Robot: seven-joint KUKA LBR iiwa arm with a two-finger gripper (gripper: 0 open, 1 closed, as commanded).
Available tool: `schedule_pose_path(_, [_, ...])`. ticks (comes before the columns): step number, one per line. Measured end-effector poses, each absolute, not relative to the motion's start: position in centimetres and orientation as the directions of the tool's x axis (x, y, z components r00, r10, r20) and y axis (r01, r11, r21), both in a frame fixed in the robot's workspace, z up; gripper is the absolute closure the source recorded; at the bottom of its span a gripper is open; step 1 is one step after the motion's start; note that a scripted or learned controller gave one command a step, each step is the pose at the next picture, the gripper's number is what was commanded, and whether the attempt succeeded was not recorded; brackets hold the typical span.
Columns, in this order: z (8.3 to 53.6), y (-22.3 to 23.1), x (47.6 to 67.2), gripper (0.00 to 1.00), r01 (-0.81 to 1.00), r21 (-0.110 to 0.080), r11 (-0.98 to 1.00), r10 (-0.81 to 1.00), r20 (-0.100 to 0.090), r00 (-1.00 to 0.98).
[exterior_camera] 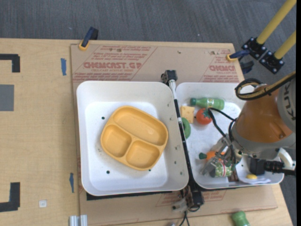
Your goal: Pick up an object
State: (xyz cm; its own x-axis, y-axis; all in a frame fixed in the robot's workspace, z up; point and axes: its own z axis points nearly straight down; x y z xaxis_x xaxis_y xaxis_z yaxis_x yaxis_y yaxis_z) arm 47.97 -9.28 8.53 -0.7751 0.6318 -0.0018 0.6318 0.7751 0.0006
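At the near edge of the worktop [37,140] we see a small green object [240,217] lying outside the bins. Just beyond it, in the near part of the right bin [207,182], the pincer [222,160] is down among a cluster of small items: an orange piece [211,153] and a mottled green-and-red object [217,169] sit right at its tip, and a small yellow piece [251,176] lies beside them. We cannot tell how wide the pincer stands or whether anything is caught in it; the orange-banded wrist [258,121] hides that. To the left, the other bin [94,173] holds a yellow three-compartment tray [134,138]. Farther back in the right bin lie a red tomato-like object [203,117], a pale yellow block [187,112] and a green bottle [207,102] on its side.
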Motion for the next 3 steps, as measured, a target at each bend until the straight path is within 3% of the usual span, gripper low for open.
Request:
schedule_pose_path(1, [8.5,-10.7,47.9,0.00,0.896,0.000,0.445,0.896,0.000,-0.445])
schedule_pose_path(2, [8.5,-10.3,47.9,0.00,0.993,0.000,0.115,0.993,0.000,-0.115])
schedule_pose_path(3, [9.5,-10.2,48.0,1.00,0.993,0.002,0.117,0.993,0.001,-0.117])
